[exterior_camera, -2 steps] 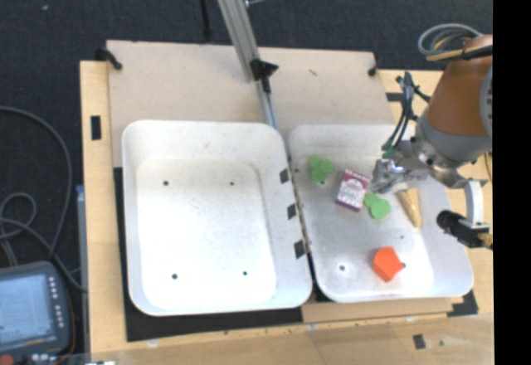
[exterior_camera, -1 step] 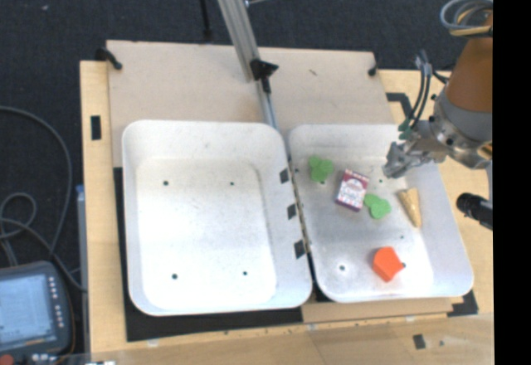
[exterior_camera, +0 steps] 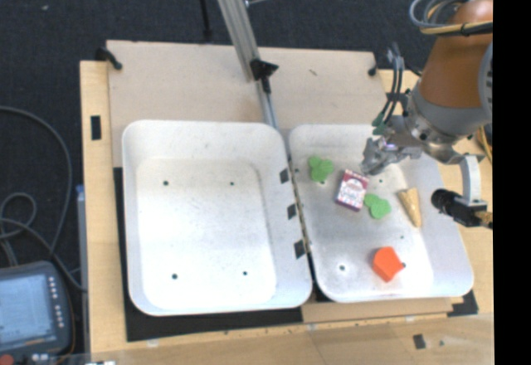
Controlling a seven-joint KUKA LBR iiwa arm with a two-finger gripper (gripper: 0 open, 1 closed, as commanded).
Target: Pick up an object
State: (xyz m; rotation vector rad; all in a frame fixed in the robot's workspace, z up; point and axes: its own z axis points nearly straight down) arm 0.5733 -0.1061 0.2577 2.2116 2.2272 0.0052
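Right bin (exterior_camera: 448, 272) holds a small pink box (exterior_camera: 352, 190), two green pieces (exterior_camera: 320, 167) (exterior_camera: 378, 206), a tan cone (exterior_camera: 410, 206) and an orange block (exterior_camera: 387, 263); the left bin (exterior_camera: 141, 189) sits beside it. Box looks light and stiff, probably easiest pinched across its short sides, though it lies tilted and could slide on the smooth floor. Gripper (exterior_camera: 375, 158) hangs just up-right of the box, near it but apart, nothing seen between its tips; whether they're spread or together I cannot tell.
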